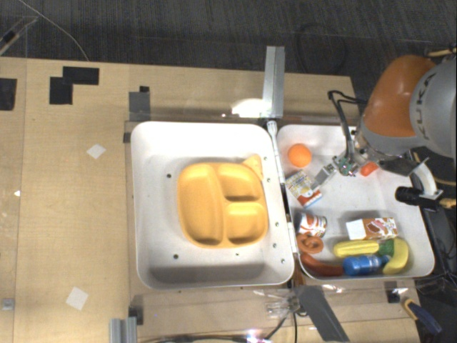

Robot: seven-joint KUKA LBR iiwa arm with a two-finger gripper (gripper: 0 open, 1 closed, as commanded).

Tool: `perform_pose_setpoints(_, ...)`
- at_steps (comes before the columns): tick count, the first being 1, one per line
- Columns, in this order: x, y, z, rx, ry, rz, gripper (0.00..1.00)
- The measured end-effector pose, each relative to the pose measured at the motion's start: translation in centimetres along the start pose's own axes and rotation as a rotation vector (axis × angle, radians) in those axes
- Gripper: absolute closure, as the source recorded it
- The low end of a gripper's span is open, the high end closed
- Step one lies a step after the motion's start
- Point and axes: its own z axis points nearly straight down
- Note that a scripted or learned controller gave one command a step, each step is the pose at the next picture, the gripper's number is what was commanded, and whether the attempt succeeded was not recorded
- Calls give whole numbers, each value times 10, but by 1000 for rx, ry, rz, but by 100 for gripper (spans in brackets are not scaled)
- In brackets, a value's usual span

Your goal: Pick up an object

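The gripper (348,164) hangs over the upper part of the right bin (423,259), beside an orange ball (299,155) and a small red object (368,168). How far the hand is open cannot be told, nor whether it has hold of anything.

Candidate objects crowd the bin's lower edge: a yellow banana (400,257), a blue bottle (360,264) and a small carton (380,227) lie touching or near one another. The ball stands apart and, in my judgement, offers the cleaner descent, straight down with fingers either side.

The dividing wall lies just left of the ball, so little side room exists there. The left bin (150,213) holds a yellow divided tray (220,204).
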Motion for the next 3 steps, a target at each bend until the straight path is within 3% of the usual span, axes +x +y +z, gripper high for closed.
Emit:
perform_pose_setpoints(1, -43, 42, 29, 9, 10, 31, 0)
perform_pose_setpoints(2, -69, 29, -45, -7, -9, -208, 0)
perform_pose_setpoints(3, -33, 44, 17, 3, -3, -195, 0)
